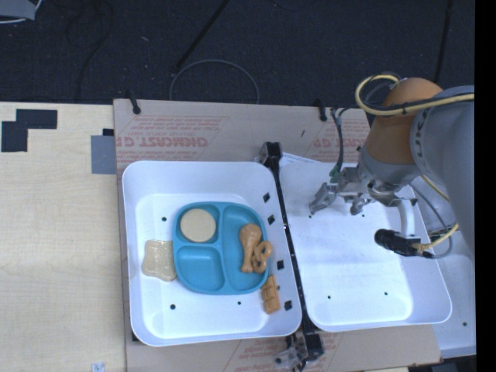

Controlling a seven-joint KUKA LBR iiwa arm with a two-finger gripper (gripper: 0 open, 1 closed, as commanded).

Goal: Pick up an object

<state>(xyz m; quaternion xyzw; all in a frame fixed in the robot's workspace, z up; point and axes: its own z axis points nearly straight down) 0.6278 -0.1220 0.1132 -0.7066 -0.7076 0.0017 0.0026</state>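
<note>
In the left bin [147, 316], a small tan piece [270, 294] is seen near the front right corner. A blue sectioned plate [209, 273] is set mid-bin, with a pretzel-like pastry [254, 248] in its right compartment and a round cracker [198, 225] at its back left; a pale bread slice [159, 260] touches its left edge. Over the right bin [372, 301], toward its back edge, the gripper [341, 198] is held with jaws spread wide, nothing between them

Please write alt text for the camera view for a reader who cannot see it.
A grey robot arm's two-finger gripper hangs over the right shallow white bin. The left white bin holds a blue sectioned plastic tray bearing a round tan disc and a tan pretzel-like piece.
</note>
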